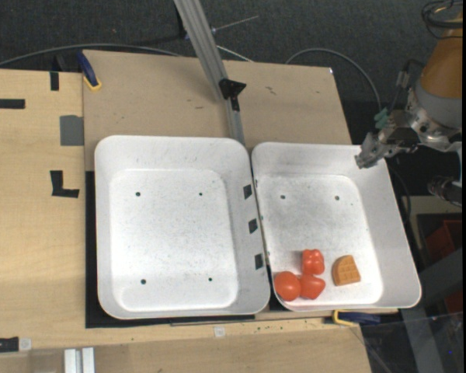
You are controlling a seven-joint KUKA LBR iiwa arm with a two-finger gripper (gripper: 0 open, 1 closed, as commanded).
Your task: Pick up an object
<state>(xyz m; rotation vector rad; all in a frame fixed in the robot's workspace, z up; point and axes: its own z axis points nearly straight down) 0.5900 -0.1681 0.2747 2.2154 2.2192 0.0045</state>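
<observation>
Nothing picked yet: gripper (368,158) at right bin's (373,208) far right corner, finger state unclear, toys (311,274) untouched along its near edge.

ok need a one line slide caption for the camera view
End effector above right white bin's far corner; red rounded pieces and tan ridged block lie at its near edge.

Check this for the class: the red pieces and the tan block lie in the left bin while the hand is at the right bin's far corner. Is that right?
Not quite. The camera view shows the red pieces and the tan block lying in the right bin, not the left one. The hand is indeed at the right bin's far corner.
</observation>
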